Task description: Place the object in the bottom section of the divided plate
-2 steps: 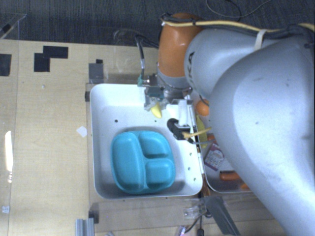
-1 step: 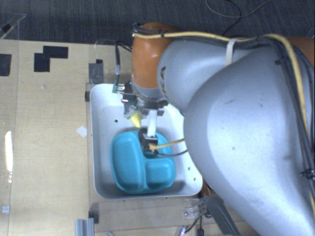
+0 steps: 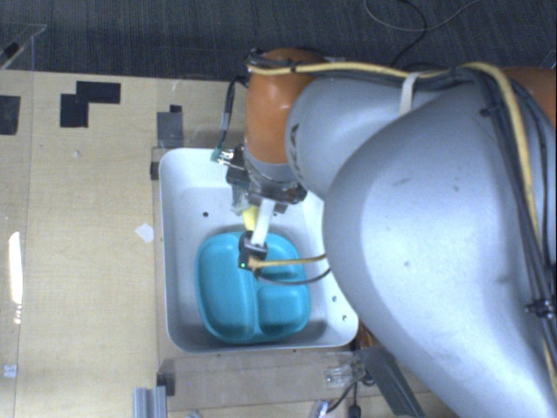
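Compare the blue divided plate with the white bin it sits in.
The blue divided plate is rounded; the white bin is squarer. The plate is smaller and lies inside the bin. Ridges split the plate into sections; the bin's floor is undivided. Both are shallow with raised rims.

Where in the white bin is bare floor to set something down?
The upper left corner of the white bin, above the blue divided plate, and a thin strip along its left wall. The arm crowds the right.

Bare bin floor [image 3: 187, 203] beside divided plate [image 3: 228, 299]
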Action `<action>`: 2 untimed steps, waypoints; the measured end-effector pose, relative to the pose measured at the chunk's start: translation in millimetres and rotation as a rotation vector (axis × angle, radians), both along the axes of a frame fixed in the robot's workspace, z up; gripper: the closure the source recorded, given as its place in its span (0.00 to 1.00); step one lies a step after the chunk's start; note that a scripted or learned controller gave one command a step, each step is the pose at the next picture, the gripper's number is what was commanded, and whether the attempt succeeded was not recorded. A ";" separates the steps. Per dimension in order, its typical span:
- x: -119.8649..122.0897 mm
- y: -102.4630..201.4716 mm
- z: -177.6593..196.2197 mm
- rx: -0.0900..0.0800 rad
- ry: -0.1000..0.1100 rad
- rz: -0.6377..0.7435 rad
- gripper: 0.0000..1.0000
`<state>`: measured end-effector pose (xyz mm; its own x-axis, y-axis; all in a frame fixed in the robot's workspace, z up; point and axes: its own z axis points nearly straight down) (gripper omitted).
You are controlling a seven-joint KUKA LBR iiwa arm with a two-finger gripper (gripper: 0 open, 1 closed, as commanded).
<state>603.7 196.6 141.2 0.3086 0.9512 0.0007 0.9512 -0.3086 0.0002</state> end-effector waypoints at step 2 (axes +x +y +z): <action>1.0 1.0 10.3 0.000 -0.002 0.008 1.00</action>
<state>604.7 197.5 151.5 0.3012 0.9536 0.0014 0.9536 -0.3012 0.0022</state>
